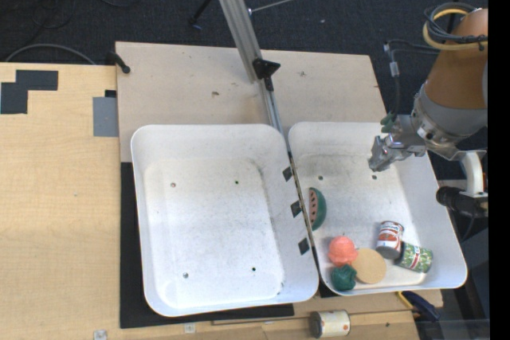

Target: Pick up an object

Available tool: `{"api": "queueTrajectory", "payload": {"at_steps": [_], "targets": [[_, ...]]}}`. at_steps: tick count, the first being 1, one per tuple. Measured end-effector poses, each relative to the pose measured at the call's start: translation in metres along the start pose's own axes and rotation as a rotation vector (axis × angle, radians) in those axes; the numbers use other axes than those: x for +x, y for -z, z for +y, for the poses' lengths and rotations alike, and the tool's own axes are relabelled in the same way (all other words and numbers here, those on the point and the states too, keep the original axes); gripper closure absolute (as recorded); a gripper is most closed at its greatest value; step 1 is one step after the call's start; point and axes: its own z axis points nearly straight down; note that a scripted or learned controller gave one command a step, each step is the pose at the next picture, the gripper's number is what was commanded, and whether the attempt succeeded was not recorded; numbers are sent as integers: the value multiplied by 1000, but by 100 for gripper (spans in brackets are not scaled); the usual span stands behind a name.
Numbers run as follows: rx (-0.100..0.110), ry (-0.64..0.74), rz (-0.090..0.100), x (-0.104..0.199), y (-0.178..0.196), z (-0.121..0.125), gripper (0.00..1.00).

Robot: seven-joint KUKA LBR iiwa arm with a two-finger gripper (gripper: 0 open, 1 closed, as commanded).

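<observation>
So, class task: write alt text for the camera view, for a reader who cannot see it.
A grey robot arm's gripper hangs over the upper part of the right white bin, holding nothing visible. Near that bin's lower edge lie a watermelon slice, an orange-red ball, a tan disc, a green lump and two small cans. The left bin sits beside it.

Alu rail (239,16) slants over bench; small cylinder (330,323) at front edge.

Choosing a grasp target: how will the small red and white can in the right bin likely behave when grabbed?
The can lies tilted against a green bottle, so a nudge would probably roll it. Its round, likely smooth wall may slip. It looks rigid, and probably light.
</observation>
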Motion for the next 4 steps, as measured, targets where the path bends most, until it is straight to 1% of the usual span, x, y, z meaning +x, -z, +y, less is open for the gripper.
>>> {"api": "queueTrajectory", "payload": {"at_steps": [1,2,3,4], "targets": [[0,1,0,56,-9,22,100],[0,-1,0,103,-16,34,100],[0,-1,-1,151,-21,54,100],[-2,-1,-1,201,1,75,100]]}}
